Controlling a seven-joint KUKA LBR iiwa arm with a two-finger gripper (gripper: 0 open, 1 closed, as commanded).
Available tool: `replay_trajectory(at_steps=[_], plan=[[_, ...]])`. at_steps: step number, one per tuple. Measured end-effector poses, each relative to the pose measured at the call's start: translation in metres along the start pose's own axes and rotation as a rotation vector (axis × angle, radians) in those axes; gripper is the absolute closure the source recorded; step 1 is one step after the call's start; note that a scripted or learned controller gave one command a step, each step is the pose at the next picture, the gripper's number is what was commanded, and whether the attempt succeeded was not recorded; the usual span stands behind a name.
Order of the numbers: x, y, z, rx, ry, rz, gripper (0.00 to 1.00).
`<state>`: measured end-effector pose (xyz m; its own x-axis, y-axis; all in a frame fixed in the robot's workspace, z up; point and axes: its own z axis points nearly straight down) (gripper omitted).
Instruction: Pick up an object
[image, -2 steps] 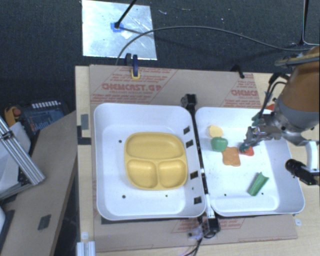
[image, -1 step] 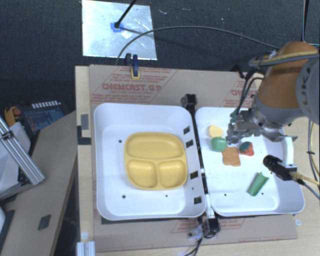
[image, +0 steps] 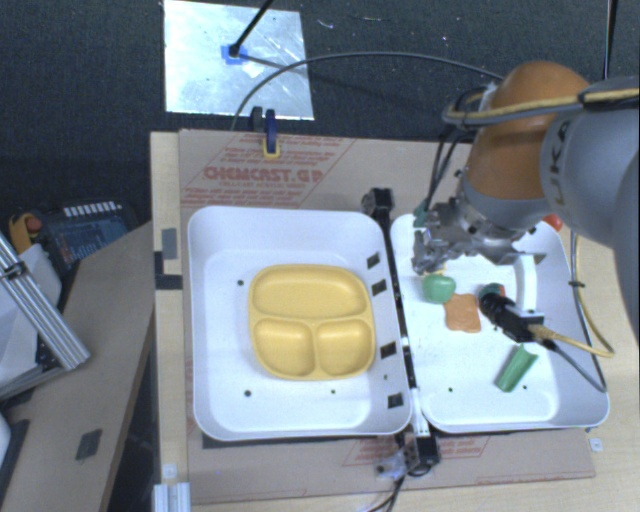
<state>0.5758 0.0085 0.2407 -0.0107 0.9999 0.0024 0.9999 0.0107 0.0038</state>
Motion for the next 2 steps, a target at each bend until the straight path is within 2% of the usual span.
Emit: replay_trajectory(at_steps=[1, 2], plan=[[0.043, 0.031, 0.011, 0.000, -0.002, 0.002, 1.00], [0.096, 0.043, 0.016, 0.001, -0.001, 0.002, 1.00]])
